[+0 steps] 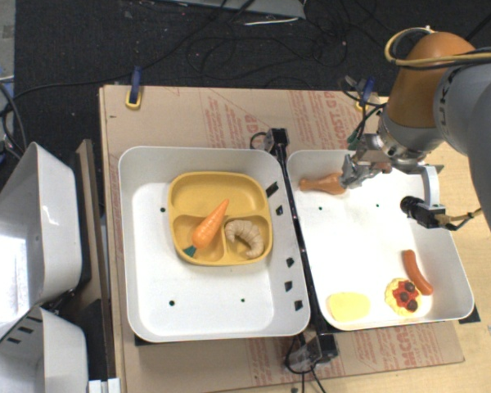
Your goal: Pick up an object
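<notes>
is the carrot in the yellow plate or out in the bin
In the plate. The carrot lies slantwise across the compartments of the yellow plate, beside the shrimp, within the plate's rim.

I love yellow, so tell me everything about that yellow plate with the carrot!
The yellow plate looks like smooth plastic, squarish with rounded corners and three sections. It lies flat in the left white bin. An orange carrot lies slanted across its divider, and a pale curled shrimp-like toy rests in the lower right section.

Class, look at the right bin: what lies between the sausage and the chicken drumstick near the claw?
In the camera view, the stretch between the sausage and the drumstick is bare white floor of the right bin.
</notes>
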Tool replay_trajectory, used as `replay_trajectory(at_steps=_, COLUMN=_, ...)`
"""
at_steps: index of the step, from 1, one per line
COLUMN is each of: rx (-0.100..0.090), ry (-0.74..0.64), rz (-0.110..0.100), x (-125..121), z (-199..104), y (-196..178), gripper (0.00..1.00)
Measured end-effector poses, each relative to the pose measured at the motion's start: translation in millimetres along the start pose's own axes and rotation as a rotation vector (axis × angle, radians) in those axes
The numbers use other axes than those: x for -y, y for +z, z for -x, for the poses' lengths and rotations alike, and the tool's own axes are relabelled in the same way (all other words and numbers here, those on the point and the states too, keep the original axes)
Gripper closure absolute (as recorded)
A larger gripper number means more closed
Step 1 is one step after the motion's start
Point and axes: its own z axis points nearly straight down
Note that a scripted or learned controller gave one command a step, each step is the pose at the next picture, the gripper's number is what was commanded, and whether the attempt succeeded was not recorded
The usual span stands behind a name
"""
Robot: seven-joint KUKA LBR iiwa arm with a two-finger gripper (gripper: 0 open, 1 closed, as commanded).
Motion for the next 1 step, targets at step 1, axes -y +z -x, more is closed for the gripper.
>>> replay_trajectory(at_steps=1, rx=0.000, ry=-0.002, rz=0.002, x=1.8, z=-3.2, y=-43.7, gripper=1.00)
